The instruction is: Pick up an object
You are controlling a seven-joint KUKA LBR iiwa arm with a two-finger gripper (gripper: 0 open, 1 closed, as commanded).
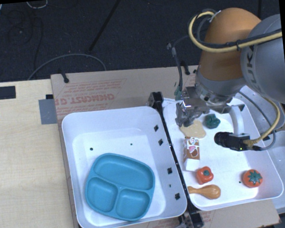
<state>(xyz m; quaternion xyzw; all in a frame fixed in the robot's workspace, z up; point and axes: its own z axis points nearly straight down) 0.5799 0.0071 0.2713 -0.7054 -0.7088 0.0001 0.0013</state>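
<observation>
Jaws: their state you cannot tell, since the two-finger gripper (187, 115) is hovering over a flat, pale tan wafer-like piece (194, 130) lying in the right white bin (271, 186). You are probably handling something light, stiff and thin; pinching across its edges looks safest.

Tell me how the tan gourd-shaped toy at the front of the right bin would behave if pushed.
The tan gourd toy lies on its side and looks rounded, so it would probably roll or pivot. It looks like smooth plastic, likely light and slippery. The orange tomato toy close by could get bumped.
</observation>
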